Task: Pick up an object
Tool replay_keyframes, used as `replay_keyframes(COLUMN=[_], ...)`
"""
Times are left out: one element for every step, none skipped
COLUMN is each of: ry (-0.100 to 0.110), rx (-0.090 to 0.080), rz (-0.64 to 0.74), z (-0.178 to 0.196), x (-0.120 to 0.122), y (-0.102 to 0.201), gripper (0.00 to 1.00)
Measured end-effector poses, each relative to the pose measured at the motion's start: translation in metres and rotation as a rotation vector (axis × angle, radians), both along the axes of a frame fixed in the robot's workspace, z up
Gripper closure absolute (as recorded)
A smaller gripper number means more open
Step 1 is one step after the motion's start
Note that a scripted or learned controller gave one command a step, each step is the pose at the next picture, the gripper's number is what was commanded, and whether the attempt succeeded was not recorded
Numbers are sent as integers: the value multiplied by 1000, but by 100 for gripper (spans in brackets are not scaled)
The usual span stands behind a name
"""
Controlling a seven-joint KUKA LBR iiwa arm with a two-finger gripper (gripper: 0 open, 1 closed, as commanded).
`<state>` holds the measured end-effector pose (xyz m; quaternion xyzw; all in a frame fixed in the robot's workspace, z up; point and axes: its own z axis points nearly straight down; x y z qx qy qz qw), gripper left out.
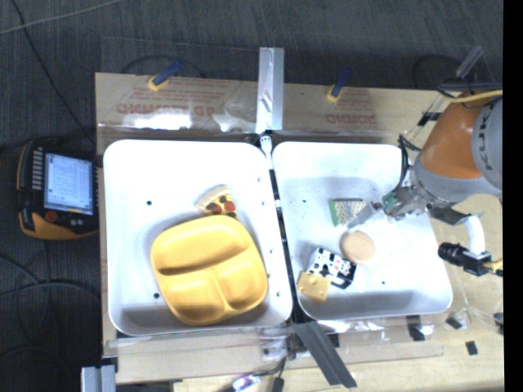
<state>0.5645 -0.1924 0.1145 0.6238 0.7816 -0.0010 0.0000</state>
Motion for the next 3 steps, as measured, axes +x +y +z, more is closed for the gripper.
replay_keyframes(ry=[-11, -19, -18], rx=[-5, 1, -6], rz=[-83, -195, -61], z=[-24, -24, -23], x=[5, -10, -12], y=[44, 43, 91], gripper=[0, 0, 0])
